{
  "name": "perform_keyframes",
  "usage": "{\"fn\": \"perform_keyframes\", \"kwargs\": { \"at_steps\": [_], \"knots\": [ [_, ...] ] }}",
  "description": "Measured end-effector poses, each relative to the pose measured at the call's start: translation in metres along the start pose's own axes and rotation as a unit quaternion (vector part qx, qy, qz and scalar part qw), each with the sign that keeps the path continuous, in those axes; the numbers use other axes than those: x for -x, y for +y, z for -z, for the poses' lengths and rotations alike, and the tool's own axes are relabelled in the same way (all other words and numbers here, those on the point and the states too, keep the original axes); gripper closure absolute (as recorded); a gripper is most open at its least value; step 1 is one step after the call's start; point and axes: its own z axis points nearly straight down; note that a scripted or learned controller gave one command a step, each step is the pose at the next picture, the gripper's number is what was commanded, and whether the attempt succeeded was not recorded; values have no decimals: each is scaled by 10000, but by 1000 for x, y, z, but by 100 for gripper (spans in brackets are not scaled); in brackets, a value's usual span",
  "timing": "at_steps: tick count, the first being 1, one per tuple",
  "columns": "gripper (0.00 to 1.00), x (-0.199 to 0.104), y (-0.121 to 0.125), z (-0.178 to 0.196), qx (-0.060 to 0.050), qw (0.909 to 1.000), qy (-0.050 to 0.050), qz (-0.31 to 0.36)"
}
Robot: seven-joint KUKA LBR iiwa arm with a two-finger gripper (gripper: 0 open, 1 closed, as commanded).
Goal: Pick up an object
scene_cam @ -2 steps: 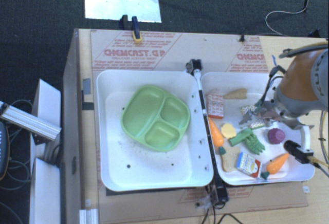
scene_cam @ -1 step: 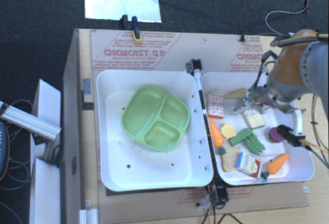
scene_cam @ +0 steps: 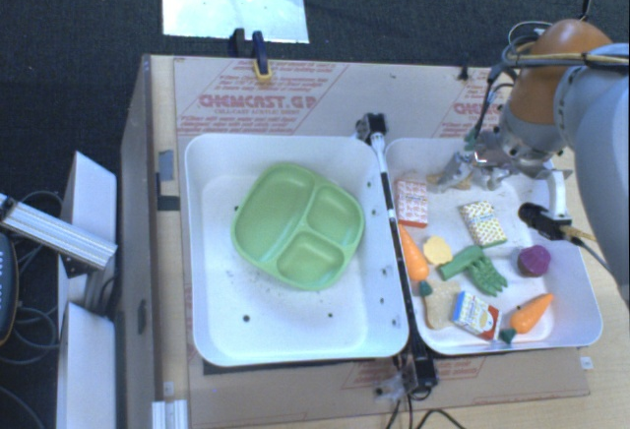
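Gripper (scene_cam: 479, 164) is poised at the right white bin's (scene_cam: 581, 334) far end; finger state cannot be told. Nearest it, the patterned yellow-green block (scene_cam: 483, 222) (judged light, rigid) should be gripped across its flat sides.

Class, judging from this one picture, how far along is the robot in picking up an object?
Done: the end effector is over the back of the right bin. In hand: nothing visibly gripped. Left: choose and lift a piece; the patterned block, purple ball and carrot all lie on the bin floor.
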Motion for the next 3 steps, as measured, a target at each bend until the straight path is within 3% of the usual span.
{"fn": "perform_keyframes", "kwargs": {
  "at_steps": [1,2,3],
  "knots": [
    [0,10,-108,-1,66,10000,-9,-26],
    [0,-13,-32,0,84,10000,-6,-8],
    [0,22,-2,-3,-34,10000,11,1]
  ]
}}
